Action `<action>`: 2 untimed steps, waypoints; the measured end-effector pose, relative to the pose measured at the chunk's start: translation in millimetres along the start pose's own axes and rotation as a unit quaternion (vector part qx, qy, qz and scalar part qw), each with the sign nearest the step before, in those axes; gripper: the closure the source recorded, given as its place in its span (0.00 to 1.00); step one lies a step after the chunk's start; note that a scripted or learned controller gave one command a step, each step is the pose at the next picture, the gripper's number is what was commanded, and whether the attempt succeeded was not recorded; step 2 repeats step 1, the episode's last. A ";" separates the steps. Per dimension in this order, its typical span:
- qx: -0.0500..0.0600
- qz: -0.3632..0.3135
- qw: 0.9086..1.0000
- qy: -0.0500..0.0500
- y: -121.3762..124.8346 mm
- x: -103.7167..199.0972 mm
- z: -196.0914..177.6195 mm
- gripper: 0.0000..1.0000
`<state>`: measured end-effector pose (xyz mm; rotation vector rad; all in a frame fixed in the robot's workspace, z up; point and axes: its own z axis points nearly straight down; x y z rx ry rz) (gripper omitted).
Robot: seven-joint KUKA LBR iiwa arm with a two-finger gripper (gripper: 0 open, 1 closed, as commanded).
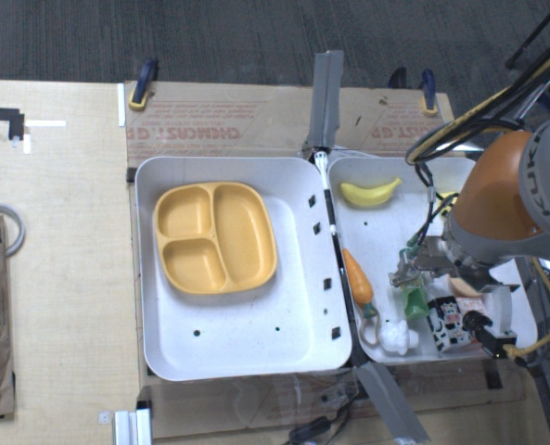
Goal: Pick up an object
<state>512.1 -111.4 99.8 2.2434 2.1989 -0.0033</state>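
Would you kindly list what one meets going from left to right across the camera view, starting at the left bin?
Left bin → yellow divided plate → carrot → banana → gripper above a green item → orange band of the arm.

bins [163, 341]: white plastic, smooth, semi-gloss | divided plate [216, 238]: yellow plastic, matt | banana [369, 192] & carrot [358, 279]: glossy plastic look | counter [52, 276]: pale wood-look, matt | board behind bins [228, 123]: brown cardboard w/ print | arm shell [497, 197]: orange, smooth satin | floor [210, 17]: dark carpet, rough
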 end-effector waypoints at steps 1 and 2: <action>0.001 0.008 1.000 0.000 15.1 69.5 -90.9 1.00; 0.001 0.008 1.000 0.000 15.1 69.5 -90.9 1.00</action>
